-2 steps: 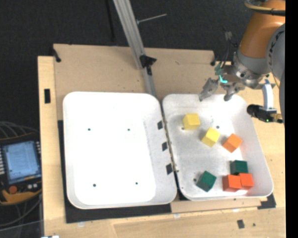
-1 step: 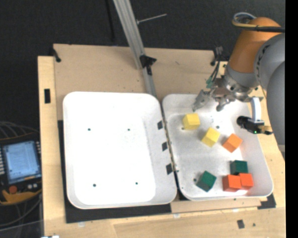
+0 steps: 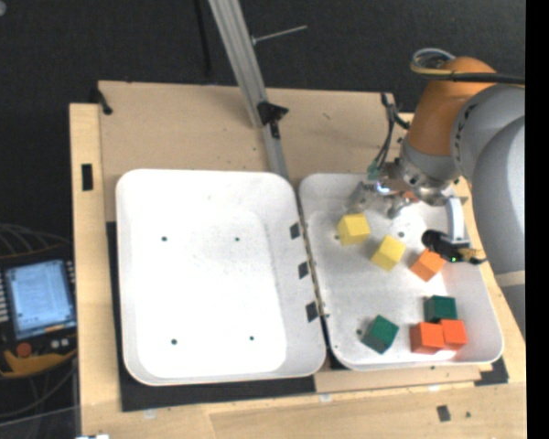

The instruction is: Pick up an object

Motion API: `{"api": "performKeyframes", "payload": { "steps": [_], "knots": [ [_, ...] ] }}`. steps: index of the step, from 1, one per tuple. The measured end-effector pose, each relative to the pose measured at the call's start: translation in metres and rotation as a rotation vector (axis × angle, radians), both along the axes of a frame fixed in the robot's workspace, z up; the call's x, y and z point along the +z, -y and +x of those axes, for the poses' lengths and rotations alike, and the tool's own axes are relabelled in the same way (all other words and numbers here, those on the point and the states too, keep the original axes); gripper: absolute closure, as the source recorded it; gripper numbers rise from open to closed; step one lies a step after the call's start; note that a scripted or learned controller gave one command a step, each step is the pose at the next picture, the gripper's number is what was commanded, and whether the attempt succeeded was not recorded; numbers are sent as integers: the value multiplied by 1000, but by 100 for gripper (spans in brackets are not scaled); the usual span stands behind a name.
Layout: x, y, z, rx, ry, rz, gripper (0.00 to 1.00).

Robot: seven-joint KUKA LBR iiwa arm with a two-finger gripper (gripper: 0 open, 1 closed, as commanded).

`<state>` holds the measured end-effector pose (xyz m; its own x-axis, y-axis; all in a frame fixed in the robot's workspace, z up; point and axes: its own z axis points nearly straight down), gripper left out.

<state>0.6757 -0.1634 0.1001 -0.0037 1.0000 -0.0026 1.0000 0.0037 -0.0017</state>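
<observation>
My gripper point(image 3: 382, 196) hangs over the far end of the right bin point(image 3: 340, 346), open, with nothing between its fingers. Just below and left of it lies a yellow cube point(image 3: 353, 229). A second yellow cube point(image 3: 388, 252) sits a little nearer, and an orange cube point(image 3: 427, 265) lies to its right. Toward the near end are a dark green block point(image 3: 440, 307), an orange-red block point(image 3: 437, 336) and another green cube point(image 3: 380, 333).
The left bin point(image 3: 201, 273) is beside the right one, with black clips along the shared edge. A slanted metal pole point(image 3: 247, 62) rises behind the bins. A tablet-like pendant point(image 3: 32, 295) lies off the bench at left.
</observation>
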Motion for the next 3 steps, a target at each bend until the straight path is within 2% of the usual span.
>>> {"api": "performKeyframes", "payload": {
  "steps": [1,3],
  "knots": [
    [15,1,2,3,7,-4,100],
    [133,11,3,-2,10,1,100]
  ]
}}
